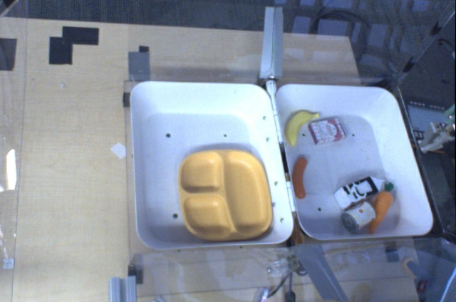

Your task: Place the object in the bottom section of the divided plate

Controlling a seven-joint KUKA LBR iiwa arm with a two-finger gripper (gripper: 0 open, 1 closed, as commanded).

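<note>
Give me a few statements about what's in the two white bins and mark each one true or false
1. The yellow divided plate lies in the left bin. True.
2. The banana is on the plate. False: it lies in the right bin, near its upper left corner.
3. The carrot lies beside the small can. True.
4. The sausage is in the left bin. False: it lies in the right bin, close to the wall between the bins.
5. The plate's sections hold toy food. False: all of them are bare.
</note>
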